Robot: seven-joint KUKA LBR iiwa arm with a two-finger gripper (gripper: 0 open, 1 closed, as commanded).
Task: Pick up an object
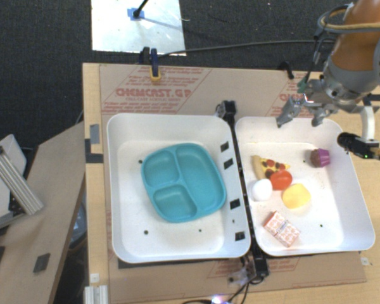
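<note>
Inside the right bin point(358, 214), taken as the landmark for everything that follows, six small things lie loose on the white floor. Near its middle a pizza slice point(270, 166) lies flat, long axis running roughly left to right, tip toward the divider between the bins and crust end toward the red tomato point(280, 180) that touches it. Just below the slice sits a white ball point(261, 189), and right of that a yellow lemon-like fruit point(296, 196), both touching or nearly touching the tomato. Toward the bin's near edge a pink-and-white patterned packet point(282, 228) lies flat, long axis slanting from upper left to lower right. Close to the bin's right wall, well apart from the cluster, rests a small purple fruit point(319, 158).

Over the bin's far edge hangs the gripper point(303, 114), its two fingers spread wide apart, pointing down and holding nothing; it touches none of the objects and stands well away from the pizza slice and the cluster. The grey arm with its orange band point(367, 27) rises behind it to the upper right.

Left of the right bin, the left bin point(130, 144) holds a teal divided plate point(183, 182)
</note>
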